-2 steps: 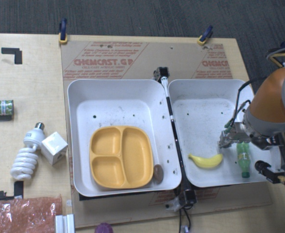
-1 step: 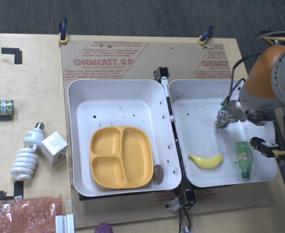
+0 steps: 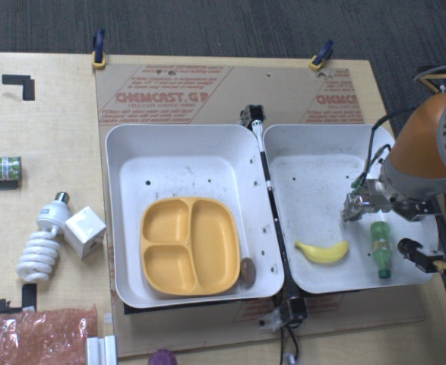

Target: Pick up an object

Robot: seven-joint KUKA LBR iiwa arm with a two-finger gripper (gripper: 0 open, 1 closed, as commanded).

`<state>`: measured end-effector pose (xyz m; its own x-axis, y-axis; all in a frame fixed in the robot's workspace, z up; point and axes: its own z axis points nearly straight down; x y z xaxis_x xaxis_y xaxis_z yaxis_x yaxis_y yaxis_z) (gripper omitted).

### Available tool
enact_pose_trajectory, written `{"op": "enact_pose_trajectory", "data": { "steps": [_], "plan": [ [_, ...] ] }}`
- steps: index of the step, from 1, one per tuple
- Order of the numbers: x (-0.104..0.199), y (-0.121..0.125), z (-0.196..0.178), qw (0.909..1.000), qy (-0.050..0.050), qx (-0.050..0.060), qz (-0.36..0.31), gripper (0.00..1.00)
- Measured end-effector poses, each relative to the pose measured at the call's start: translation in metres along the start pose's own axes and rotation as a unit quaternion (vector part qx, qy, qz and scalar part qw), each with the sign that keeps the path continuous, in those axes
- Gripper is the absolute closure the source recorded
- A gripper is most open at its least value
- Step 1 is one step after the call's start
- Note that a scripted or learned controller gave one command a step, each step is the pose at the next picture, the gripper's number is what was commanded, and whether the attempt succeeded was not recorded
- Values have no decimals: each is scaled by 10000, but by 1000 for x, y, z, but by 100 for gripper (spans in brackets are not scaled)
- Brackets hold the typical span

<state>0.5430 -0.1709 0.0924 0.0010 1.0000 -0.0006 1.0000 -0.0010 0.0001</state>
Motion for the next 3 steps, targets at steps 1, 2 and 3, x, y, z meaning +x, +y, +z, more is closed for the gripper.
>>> {"op": "enact_pose_trajectory", "data": {
  "steps": [1,2,3],
  "plan": [
    [-3,-39,0,10000,2,-1,4,100],
    [10,-27,0,10000,2,-2,-6,100],
    [18,4,0,10000,0,-2,-18,100]
  ]
}}
